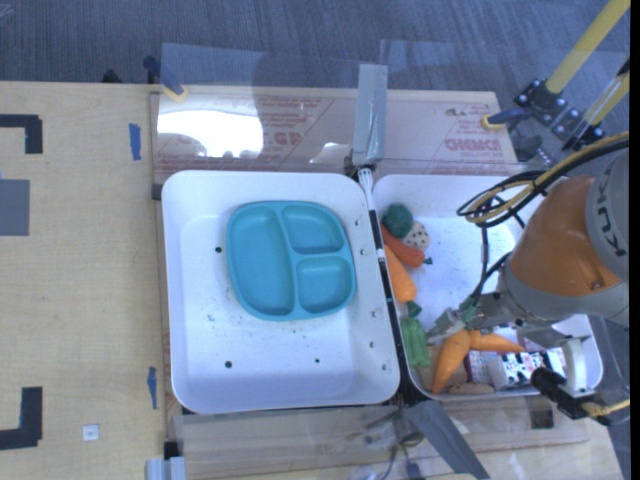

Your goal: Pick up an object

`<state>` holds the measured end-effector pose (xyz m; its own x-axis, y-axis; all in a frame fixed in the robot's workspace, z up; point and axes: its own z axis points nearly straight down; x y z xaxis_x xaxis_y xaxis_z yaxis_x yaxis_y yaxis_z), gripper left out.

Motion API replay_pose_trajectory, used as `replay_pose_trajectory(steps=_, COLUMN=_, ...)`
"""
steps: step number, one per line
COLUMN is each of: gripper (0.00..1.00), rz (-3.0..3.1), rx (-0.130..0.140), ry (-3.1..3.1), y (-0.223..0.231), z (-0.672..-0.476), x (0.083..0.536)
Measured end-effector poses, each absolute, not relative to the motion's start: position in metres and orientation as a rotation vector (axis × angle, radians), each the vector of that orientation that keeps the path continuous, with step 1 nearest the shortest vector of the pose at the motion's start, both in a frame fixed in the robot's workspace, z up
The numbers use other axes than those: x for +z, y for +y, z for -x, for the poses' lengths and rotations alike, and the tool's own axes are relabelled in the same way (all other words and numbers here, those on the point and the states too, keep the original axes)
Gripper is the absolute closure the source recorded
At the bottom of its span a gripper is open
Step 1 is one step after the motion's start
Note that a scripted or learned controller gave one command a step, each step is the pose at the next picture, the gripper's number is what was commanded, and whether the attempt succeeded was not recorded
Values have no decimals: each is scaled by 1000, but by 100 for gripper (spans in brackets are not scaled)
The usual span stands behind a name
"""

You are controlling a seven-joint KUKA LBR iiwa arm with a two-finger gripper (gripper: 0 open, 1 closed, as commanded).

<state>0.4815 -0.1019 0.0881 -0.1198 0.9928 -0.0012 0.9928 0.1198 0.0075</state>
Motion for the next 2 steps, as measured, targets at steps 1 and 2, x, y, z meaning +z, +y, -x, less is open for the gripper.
replay_pose_trajectory(steps=1, gripper=100, rz=-2073, rx=19, ry=2337, y=-102, z=-486, x=100)
replay_pose_trajectory(steps=2, gripper=100, rz=-2028, rx=11, ry=2391, y=-58, z=-521, x=198)
